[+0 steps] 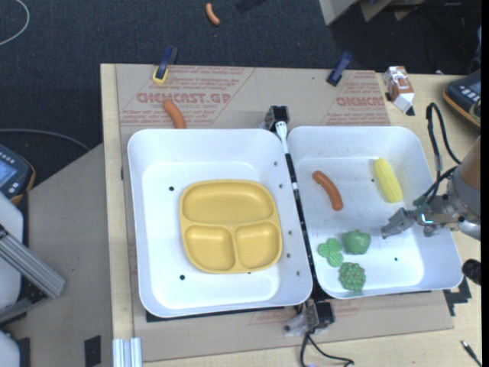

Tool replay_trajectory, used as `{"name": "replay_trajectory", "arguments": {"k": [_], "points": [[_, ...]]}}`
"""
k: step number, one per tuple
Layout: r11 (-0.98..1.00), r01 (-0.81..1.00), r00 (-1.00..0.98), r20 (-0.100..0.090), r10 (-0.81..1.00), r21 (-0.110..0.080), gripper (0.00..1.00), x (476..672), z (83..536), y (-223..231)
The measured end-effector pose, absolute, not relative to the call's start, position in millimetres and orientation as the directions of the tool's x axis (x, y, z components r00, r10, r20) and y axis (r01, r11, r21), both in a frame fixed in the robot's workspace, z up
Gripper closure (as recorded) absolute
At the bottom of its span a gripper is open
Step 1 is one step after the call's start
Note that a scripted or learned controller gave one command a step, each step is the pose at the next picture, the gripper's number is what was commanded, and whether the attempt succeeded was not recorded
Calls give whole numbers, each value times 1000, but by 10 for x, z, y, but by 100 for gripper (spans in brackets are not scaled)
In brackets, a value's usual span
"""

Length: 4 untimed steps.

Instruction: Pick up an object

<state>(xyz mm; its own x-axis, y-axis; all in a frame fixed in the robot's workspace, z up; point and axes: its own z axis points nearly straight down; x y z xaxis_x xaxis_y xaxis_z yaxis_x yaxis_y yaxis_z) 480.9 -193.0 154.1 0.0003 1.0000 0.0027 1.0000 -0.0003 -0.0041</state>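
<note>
The gripper (409, 222) sits low in the right bin (435, 270) near its right wall, fingers spread and holding nothing. Bare floor separates it from the corn (387, 180) behind and the green pepper (356, 241) just to its left.

Arm (470, 182) cut off by right edge; claw (409, 222) fingers blurred, spacing unclear.

Both white bins (221, 147) look like smooth plastic w/ a faint sheen. Yellow divided tray (229, 224) in the left bin: matt plastic, smooth. Beside my claw (409, 224), corn cob (387, 179) looks bumpy; sausage (328, 189) smooth, slightly glossy. Green pcs (345, 258) knobbly. Board under the bins (244, 94): matt cardboard, printed.
</note>
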Motion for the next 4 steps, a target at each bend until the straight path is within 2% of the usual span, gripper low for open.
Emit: {"name": "replay_trajectory", "arguments": {"k": [2, 3, 4], "points": [[-1, 1000, 1, 3, 1000, -4, 0, 4778, 830, -1939], [-2, 1000, 2, 0, 1000, 1, 100, 4786, 949, -1943], [-2, 1000, 2, -3, 1000, 5, 100, 4709, 1513, -1999]]}}
